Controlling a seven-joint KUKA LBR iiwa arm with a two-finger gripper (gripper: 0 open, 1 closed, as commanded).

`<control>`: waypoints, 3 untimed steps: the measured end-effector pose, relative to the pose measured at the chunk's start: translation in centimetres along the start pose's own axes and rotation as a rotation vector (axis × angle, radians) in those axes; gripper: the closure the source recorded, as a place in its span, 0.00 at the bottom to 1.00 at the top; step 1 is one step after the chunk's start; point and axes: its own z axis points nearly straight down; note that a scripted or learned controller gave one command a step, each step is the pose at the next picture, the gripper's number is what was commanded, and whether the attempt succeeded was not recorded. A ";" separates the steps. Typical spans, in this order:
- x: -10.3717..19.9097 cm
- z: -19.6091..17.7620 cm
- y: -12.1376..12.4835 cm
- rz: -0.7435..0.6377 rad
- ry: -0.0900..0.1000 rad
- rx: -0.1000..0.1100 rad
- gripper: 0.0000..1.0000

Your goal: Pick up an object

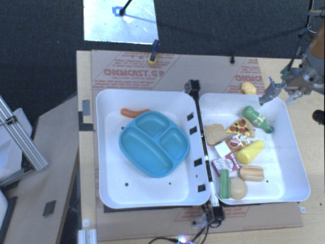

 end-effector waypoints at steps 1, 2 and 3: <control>0.1 -0.8 0.2 -0.003 -0.003 -0.012 0.00; 1.0 4.4 0.8 -0.005 -0.002 -0.010 0.00; 1.9 10.0 0.6 -0.005 -0.001 -0.007 0.00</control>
